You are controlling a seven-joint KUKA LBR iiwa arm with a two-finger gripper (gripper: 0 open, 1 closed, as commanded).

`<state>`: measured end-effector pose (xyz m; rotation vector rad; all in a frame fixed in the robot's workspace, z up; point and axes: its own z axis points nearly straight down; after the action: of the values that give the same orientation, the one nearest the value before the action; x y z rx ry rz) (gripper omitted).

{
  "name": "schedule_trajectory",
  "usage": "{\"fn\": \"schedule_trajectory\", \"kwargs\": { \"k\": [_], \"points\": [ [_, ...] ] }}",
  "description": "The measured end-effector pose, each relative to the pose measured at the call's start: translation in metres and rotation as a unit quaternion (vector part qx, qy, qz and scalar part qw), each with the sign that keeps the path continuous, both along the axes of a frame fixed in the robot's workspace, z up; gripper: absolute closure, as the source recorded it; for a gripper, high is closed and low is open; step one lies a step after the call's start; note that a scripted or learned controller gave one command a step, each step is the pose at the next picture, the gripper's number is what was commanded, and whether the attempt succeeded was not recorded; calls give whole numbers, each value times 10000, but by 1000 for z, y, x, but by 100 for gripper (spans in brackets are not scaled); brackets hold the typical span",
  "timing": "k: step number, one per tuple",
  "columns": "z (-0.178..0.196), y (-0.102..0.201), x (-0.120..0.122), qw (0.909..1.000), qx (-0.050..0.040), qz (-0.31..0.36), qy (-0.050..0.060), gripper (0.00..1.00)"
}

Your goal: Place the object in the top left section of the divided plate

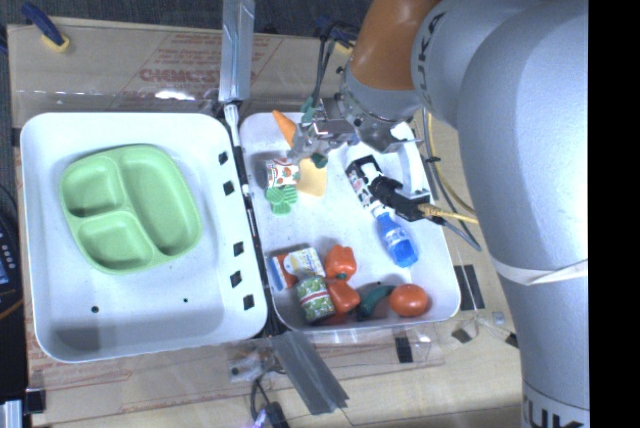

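Observation:
A green divided plate (127, 206) lies in the left bin (60, 316), with two small sections on its left and one large section on its right; nothing lies on it. My gripper (314, 144) hangs over the far left part of the right bin (440, 261). It is just above a yellow wedge (313, 180) and a small red-and-white item (282, 173), with an orange carrot piece (285, 126) beside it. I see nothing lifted off the bin floor.
The right bin also holds a green piece (281, 200), a blue bottle (397, 242), a dark bottle (364, 180), a juice box (298, 265), a red pepper (341, 262), a green can (314, 299) and a tomato (409, 299). A ridge with black clips (240, 216) divides the bins.

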<state>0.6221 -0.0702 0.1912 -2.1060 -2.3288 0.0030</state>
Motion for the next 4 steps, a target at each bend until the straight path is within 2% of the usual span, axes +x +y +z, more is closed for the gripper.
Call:
{"fn": "schedule_trajectory", "kwargs": {
  "k": [1,2,3,4],
  "points": [
    [-94,-66,-10,9999,1,145,29,100],
    [-84,-66,-10,9999,-1,165,37,100],
    [-100,-137,-75,9998,-1,-192,9,100],
    [-100,-139,-83,9738,16,2272,6,100]
  ]
}}
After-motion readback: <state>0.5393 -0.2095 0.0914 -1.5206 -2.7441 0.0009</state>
